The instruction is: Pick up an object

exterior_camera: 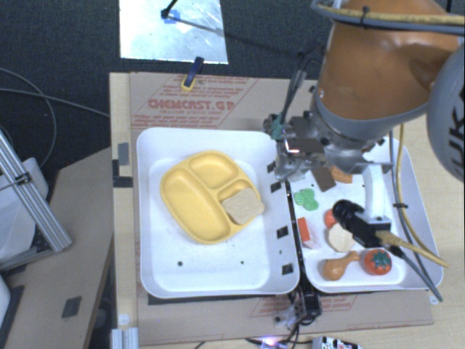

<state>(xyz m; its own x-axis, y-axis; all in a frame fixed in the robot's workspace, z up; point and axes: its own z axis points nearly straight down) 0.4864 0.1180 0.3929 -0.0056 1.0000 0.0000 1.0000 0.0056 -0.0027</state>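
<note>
Inside the left bin (196,267) a yellow tray (196,195) holds toast (243,206); the fingers' (294,167) spread cannot be told.

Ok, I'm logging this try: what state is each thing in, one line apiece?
Gripper: low over the inner edge of the right bin; grasp not visible.
Yellow tray: flat in the left bin.
Bread slice: lying in the tray's small compartment.
Tomato: resting in the right bin.
Drumstick: lying beside the tomato.
Green piece: flat in the right bin.
</note>
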